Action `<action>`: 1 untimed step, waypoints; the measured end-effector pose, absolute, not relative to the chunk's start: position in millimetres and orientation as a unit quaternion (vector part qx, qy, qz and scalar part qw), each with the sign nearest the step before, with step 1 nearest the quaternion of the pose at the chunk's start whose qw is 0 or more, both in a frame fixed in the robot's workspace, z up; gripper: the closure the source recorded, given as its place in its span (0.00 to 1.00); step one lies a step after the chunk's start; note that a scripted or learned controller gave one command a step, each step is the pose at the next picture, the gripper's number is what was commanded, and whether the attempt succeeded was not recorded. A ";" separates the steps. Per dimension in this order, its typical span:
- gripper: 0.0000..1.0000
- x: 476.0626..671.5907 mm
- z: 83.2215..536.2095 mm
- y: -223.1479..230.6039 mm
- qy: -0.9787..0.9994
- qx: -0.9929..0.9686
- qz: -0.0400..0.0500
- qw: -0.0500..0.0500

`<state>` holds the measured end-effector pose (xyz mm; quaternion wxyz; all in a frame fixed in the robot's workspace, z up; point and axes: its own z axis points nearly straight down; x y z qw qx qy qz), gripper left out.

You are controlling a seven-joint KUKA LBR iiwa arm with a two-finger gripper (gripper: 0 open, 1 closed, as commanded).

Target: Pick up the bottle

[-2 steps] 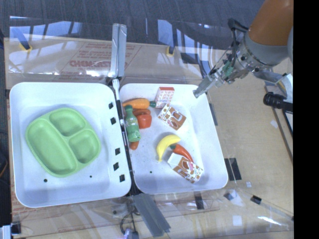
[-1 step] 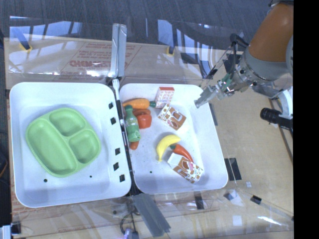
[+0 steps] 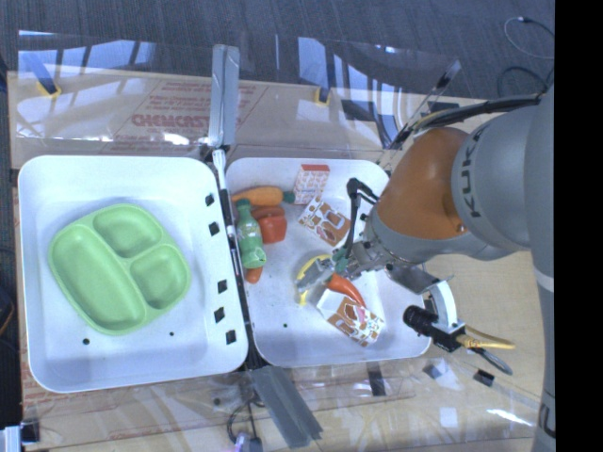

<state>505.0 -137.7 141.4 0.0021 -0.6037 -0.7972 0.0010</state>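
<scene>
The fingers cannot be read as spread or pressed together, since the gripper [image 3: 341, 269] sits low in the middle of the right bin [image 3: 283, 342] amid a yellow piece [image 3: 311, 269], an orange carrot-shaped piece [image 3: 345, 288] and a printed carton [image 3: 354, 320]. The bottle [image 3: 250, 237], green translucent plastic with a red cap, lies along that bin's left wall, hemmed by a red block [image 3: 272, 224] and an orange piece [image 3: 261, 196], apart from the gripper. The left bin [image 3: 47, 347] holds a smooth green divided plate [image 3: 118, 266], with bare white floor around it.
</scene>
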 end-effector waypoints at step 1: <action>0.00 542.1 113.9 -99.2 -0.742 -0.671 0.001 -0.001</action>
